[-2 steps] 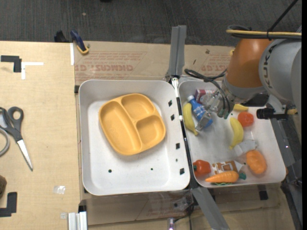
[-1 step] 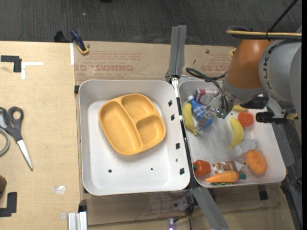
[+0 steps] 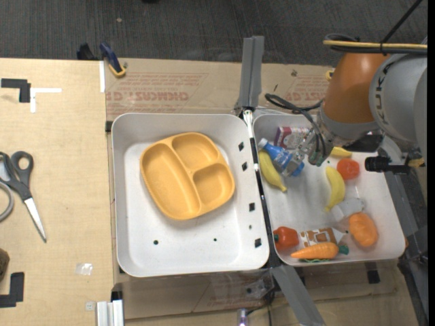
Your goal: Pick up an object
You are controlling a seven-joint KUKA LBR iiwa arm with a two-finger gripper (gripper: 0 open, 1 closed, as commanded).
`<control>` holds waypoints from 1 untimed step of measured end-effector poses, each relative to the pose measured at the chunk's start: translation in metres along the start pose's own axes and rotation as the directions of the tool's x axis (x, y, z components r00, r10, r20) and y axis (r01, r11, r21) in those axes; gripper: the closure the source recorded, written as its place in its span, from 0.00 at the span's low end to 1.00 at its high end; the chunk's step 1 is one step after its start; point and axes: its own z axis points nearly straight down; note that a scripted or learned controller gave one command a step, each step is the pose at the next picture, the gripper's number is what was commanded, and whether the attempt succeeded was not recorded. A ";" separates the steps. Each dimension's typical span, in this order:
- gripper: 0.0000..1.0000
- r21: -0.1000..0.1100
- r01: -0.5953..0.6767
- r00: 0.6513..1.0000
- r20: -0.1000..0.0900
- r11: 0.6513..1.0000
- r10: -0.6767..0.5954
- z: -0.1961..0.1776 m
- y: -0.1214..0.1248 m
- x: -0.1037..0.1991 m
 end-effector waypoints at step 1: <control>1.00 -0.002 -0.005 1.000 0.000 1.000 0.005 -0.093 0.048 0.020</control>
